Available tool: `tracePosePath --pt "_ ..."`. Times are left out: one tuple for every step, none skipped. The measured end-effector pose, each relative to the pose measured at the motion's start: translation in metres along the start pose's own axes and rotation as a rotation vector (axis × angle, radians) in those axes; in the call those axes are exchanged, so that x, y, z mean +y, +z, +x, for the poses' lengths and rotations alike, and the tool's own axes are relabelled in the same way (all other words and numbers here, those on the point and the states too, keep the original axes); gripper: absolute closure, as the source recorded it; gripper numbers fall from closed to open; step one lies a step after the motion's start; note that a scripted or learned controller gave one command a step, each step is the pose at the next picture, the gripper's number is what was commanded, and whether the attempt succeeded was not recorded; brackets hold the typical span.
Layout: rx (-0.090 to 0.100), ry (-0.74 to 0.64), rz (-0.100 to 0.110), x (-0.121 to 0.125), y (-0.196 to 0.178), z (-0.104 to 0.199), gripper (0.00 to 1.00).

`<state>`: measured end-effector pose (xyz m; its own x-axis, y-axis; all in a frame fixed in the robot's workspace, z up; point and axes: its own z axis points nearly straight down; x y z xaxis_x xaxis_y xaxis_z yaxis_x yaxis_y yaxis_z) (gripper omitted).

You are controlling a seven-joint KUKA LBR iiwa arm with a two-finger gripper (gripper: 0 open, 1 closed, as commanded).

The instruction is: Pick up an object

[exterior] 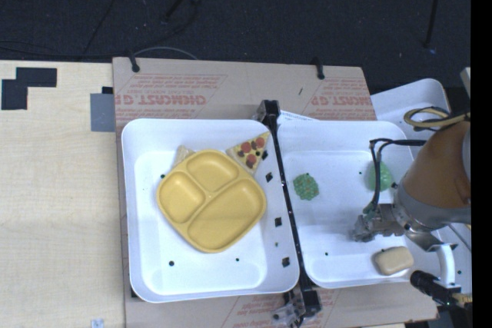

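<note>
Gripper (369, 229) low in right bin (338, 136), jaw state unclear; beige block (394, 260) near front rim; bin middle open.

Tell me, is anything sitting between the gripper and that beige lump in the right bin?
Nothing visible does. The gripper is low in the right bin, and the beige lump lies just beside it toward the near right corner, with bare bin floor between. The green ball sits off to the other side.
</note>
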<state>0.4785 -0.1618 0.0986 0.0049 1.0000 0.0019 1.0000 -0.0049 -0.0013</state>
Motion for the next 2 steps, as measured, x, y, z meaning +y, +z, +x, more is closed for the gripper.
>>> tracePosePath --pt "-0.002 -0.007 -0.004 0.008 -0.061 0.001 1.0" --pt "-0.002 -0.007 -0.004 0.012 -0.104 0.005 1.0"
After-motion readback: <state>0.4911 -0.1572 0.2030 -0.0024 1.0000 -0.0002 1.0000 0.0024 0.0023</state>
